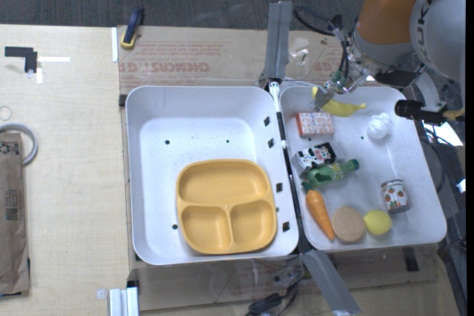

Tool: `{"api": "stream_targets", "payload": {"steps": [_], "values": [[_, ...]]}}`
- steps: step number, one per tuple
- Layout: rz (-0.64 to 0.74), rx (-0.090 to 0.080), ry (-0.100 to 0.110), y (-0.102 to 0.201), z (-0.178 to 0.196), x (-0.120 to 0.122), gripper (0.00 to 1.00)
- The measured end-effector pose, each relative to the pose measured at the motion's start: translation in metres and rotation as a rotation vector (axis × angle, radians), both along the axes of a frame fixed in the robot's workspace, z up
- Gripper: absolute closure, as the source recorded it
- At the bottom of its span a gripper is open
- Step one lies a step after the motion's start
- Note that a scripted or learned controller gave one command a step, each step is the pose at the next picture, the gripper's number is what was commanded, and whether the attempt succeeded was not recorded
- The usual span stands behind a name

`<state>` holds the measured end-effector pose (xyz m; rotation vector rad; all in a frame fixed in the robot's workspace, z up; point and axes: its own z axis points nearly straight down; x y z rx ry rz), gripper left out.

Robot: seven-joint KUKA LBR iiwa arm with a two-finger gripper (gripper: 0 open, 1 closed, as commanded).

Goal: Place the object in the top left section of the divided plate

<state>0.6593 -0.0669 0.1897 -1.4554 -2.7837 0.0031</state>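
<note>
The gripper (pixel 331 90) hangs at the far end of the right bin (pixel 426 181), its tip right at the banana (pixel 343 107). Whether the tip is touching the banana or just above it, and whether the gripper is released or clenched, I cannot tell at this size. The banana lies on the bin floor just beyond the red and white box (pixel 315 123), so it looks like the thing being gone for, though that is only a reading of where the tip points.

Risks from here, taking the banana as landmark:
- It lies close to the bin's far wall, so a descent slightly off could catch the wall or push the banana against it rather than straddle it.
- The box sits just nearside of the banana, so a wide approach could nudge it.
- The banana is curved and slender, so an off-centre pinch may let it swing or slip on the carry across the divider.
- The yellow divided plate (pixel 226 205) sits in the left bin (pixel 148 159), well away from the banana. Its far, wide section seems to be the target, and a long banana may overhang the ridge.

Count, in the right bin: one banana, one red and white box, one white lump (pixel 378 127), one black and white item (pixel 317 156), one green bottle (pixel 331 172), one carrot (pixel 319 213), one small can (pixel 395 196), one tan round disc (pixel 349 224), one lemon (pixel 378 222). One plate, two bins.
</note>
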Motion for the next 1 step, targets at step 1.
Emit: {"api": "stream_targets", "payload": {"steps": [1], "values": [[-0.068,0.0,-0.001,0.0001,0.0003,0.0,1.0]]}}
